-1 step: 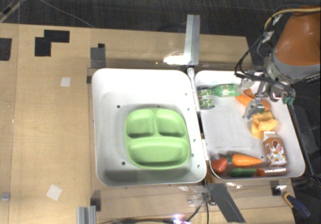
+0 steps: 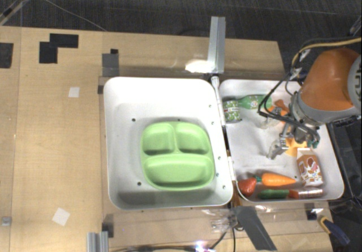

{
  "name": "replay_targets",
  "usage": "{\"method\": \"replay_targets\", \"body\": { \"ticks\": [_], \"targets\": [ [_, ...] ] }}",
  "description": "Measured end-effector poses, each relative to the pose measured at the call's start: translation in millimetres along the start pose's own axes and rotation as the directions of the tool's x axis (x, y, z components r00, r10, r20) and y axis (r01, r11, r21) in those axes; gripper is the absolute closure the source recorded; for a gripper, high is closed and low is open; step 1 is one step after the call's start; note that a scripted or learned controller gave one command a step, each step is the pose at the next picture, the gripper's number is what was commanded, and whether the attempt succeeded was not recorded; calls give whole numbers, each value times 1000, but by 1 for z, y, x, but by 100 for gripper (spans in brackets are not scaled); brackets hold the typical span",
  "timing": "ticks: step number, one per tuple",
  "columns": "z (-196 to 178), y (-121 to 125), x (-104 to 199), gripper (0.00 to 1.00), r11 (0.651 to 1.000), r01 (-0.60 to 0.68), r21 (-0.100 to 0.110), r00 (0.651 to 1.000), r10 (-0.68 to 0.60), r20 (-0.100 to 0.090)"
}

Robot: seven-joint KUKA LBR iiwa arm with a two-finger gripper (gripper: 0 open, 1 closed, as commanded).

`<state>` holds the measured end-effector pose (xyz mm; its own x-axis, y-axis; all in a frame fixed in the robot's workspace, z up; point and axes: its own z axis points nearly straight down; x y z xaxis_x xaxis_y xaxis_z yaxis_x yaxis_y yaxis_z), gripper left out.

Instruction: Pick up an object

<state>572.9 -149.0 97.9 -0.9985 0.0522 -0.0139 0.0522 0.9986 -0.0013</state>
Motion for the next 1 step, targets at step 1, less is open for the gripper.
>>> {"method": "replay_targets", "body": {
  "ticks": [1],
  "targets": [
    [6,-35,61,0,997,73,3,997,-73,4]
  ]
}}
